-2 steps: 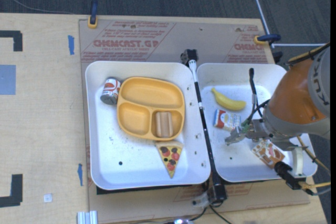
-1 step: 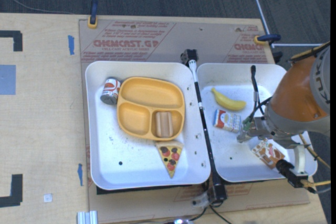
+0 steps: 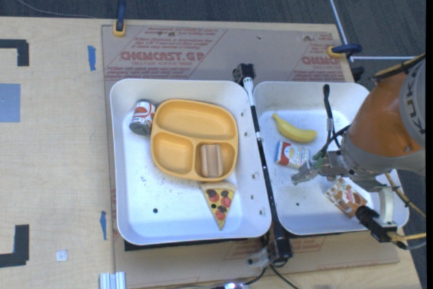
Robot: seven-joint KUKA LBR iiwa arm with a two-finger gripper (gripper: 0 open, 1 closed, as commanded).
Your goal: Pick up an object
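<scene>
My gripper point(image 3: 306, 173) hangs low over the right bin point(image 3: 298, 216), near its middle. Just up and left of it, close to the gripper's tip, lies a small white pouch with red and green print point(image 3: 291, 153). A yellow banana point(image 3: 294, 130) rests beyond the pouch toward the bin's back. An orange-patterned snack packet point(image 3: 344, 195) lies to the gripper's right, partly under the arm. I see nothing held in the gripper.
The left bin point(image 3: 135, 213) holds a yellow divided plate point(image 3: 193, 120) with a brown sausage-like piece point(image 3: 211, 160) in one compartment, a small can point(image 3: 141, 116) at its left, and a pizza slice point(image 3: 220, 202) near the front. The arm's orange band point(image 3: 382, 118) covers the right bin's right side.
</scene>
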